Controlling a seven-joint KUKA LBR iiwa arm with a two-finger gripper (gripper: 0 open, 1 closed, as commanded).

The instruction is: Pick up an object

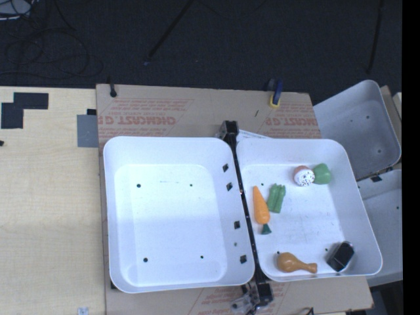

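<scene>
The right bin [354,195] holds several small objects. An orange toy carrot [261,207] lies near its left wall, with a green ridged piece [276,198] right beside it. A white speckled ball [303,176] touches a green rounded piece [321,174] toward the back. A tan drumstick-shaped toy [294,263] rests near the front edge, and a black block [340,256] sits in the front right corner.
The left bin [118,176] stands beside the right one, joined by a black clamp strip [239,202]. Both rest on a cardboard sheet [164,113] on the wooden bench. A grey metal panel [361,120] rises at the right.
</scene>
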